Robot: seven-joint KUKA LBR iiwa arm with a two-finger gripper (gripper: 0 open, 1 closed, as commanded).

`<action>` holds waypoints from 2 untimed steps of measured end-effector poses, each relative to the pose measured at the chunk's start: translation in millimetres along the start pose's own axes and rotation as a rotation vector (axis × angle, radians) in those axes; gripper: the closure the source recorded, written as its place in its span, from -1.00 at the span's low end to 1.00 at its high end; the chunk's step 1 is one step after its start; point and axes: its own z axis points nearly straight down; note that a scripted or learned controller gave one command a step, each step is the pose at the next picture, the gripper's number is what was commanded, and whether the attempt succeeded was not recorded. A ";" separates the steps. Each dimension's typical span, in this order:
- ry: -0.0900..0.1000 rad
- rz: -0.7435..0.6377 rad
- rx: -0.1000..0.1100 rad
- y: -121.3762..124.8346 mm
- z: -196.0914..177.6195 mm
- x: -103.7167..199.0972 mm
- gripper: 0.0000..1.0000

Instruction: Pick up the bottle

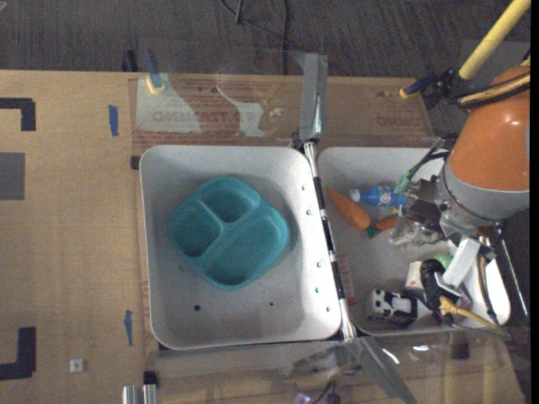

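Black-and-white toy (393,305) nearest, low in the right bin (358,268). Farther in, end effector (418,223), grip state impossible to tell, just beside an orange carrot (349,209). Beyond, blue-capped bottle (378,196) lying flat. Teal divided plate (228,231) in left bin (160,225).

A dark grey carpeted floor (101,15) ran across the top of the frame, with black cables (244,2) trailing over it near the upper middle. Below it lay a tan bench top (67,225) marked with black squares at the left edge and small strips of blue tape (113,120). Light was even and soft.
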 end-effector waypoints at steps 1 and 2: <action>-0.001 0.136 -0.002 -30.8 -57.1 79.6 1.00; -0.002 0.431 0.001 -18.5 17.5 46.4 1.00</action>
